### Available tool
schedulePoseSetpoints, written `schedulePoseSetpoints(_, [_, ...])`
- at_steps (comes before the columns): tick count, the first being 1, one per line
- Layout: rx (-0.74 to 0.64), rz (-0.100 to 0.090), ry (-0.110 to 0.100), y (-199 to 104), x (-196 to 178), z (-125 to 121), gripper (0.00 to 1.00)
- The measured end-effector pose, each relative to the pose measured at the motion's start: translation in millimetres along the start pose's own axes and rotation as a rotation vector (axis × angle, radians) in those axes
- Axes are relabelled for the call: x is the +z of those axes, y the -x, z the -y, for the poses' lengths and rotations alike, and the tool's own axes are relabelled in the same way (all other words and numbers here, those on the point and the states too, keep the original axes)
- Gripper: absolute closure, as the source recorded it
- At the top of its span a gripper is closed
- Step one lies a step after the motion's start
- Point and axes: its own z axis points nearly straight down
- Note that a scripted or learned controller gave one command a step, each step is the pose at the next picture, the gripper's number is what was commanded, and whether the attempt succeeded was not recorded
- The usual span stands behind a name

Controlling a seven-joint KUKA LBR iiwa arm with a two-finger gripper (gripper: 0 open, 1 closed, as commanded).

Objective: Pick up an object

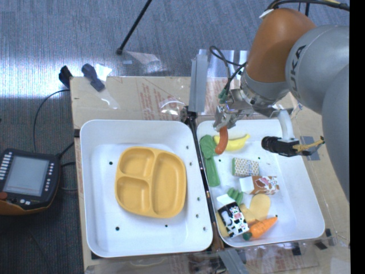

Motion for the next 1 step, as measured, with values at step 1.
schedulePoseSetpoints(1, [0.134, 0.0, -0.016, 28.7, 18.1, 7.2, 1.0])
